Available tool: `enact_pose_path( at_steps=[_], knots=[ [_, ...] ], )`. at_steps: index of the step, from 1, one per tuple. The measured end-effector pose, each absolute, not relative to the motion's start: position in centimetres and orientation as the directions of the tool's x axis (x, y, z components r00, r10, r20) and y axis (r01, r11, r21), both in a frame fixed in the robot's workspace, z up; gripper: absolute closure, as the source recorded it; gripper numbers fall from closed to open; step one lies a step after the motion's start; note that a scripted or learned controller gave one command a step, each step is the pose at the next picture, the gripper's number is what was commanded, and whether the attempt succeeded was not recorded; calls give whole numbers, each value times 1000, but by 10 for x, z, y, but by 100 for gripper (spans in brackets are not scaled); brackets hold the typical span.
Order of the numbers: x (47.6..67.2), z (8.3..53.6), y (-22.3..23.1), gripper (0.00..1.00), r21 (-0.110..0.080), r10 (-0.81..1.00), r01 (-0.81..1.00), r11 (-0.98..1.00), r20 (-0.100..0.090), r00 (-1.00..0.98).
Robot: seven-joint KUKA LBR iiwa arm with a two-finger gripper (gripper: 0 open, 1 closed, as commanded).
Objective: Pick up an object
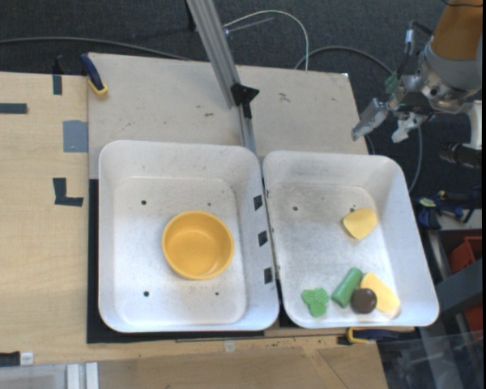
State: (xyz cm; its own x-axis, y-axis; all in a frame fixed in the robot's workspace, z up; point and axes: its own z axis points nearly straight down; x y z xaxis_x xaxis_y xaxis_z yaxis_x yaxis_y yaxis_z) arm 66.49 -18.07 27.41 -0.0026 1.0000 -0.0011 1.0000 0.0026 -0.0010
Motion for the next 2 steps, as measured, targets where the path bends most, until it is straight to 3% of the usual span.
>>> enact_pose_path(
  at_steps=[1, 2],
  knots=[
    [665, 274, -181, 0, -2, 1000, 1000, 2, -1, -2],
    [659, 229, -181, 0, -6, 1000, 1000, 2, 0, -2]
  ],
)
